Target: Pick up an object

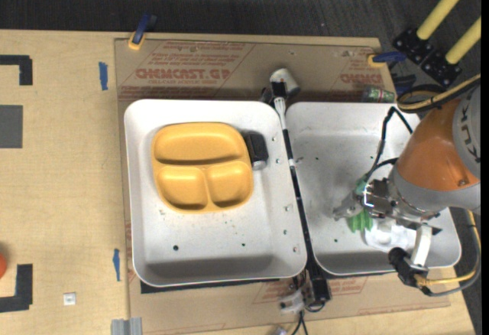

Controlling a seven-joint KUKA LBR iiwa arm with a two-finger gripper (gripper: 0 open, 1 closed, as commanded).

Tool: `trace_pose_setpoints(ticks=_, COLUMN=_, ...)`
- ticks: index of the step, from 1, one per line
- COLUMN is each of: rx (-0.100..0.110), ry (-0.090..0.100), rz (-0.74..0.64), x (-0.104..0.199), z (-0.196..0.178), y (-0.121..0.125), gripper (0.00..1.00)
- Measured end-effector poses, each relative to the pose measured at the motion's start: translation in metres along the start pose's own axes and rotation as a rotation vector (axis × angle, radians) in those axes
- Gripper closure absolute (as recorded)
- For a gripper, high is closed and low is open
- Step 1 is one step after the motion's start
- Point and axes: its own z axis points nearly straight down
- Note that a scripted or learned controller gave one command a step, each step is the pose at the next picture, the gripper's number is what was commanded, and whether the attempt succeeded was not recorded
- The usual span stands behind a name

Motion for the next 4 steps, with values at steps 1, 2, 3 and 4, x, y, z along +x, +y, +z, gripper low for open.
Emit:
trace_pose_setpoints(ticks=1, rx=-0.003, ry=0.000, rz=0.002, x=0.000, z=-0.010, y=0.001, gripper=1.00)
trace_pose_setpoints(ticks=2, rx=-0.004, ry=-0.001, rz=0.071, x=-0.078, z=-0.001, y=0.038, gripper=1.00)
trace_pose_setpoints(ticks=3, rx=0.000, ry=0.008, rz=0.065, x=-0.072, z=0.000, y=0.038, gripper=0.00)
trace_pose_setpoints(ticks=4, rx=-0.004, ry=0.000, rz=-0.084, x=-0.048, z=0.012, y=0.038, gripper=0.00)
